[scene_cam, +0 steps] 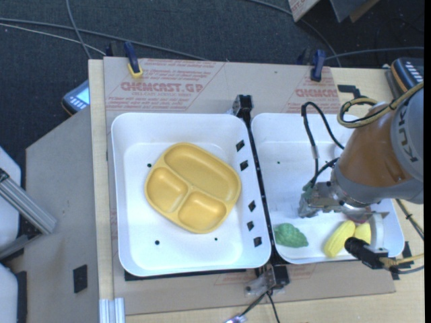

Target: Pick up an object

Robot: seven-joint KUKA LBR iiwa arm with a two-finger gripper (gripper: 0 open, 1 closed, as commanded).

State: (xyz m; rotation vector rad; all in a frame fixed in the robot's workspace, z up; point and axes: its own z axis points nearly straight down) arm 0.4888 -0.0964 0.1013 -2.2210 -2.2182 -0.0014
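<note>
Counter (101,180): light wood board carrying two shallow white bins side by side, with printed cardboard under their far edges.
Left bin (128,200): on the 9 o'clock side of the counter; holds one thing.
Yellow tray (193,187): a three-compartment plate lying flat near the middle of the left bin, turned at an angle.
Right bin (283,140): on the 3 o'clock side, its inner wall touching the left bin's wall along a dark divider with black clips.
Green object (290,235): small, leafy-looking, lying on the right bin's floor toward 6 o'clock, close to the front rim.
Yellow object (339,238): banana-like piece at the 5 o'clock corner of the right bin, just beside the green object at its 3 o'clock; partly covered by the arm's hardware.
Arm (377,160): grey with an orange band, reaching in from 3 o'clock over the right bin, cables looping around it.
End effector (314,202): low over the right bin's floor, near its middle, just toward 12 o'clock of the green object and 10 o'clock of the yellow object; whether its fingers stand apart or together I cannot tell, and nothing is seen between them.
Clamps (133,62): blue and yellow, at the counter's 12 o'clock edge.
</note>
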